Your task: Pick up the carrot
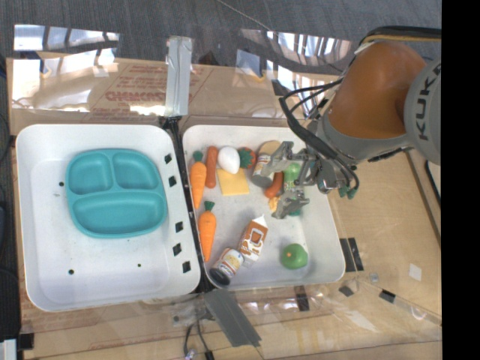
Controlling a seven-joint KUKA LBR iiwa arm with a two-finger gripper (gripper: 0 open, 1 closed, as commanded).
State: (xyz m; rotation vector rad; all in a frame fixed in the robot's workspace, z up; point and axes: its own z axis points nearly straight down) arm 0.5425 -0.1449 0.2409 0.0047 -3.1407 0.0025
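the hand (289, 182) hovers low at three o'clock in the right bin (330, 238), over a small orange piece among the cans; whether it is grasping anything, one cannot tell. the obvious carrot (198, 184) lies at nine o'clock by the left wall, another carrot (206, 233) just below it (neither lifted). by the look of it the pick is not done. the left bin (37, 223) holds a teal tray (115, 192); the surface (390, 223) is taped brown board, dark carpet beyond.
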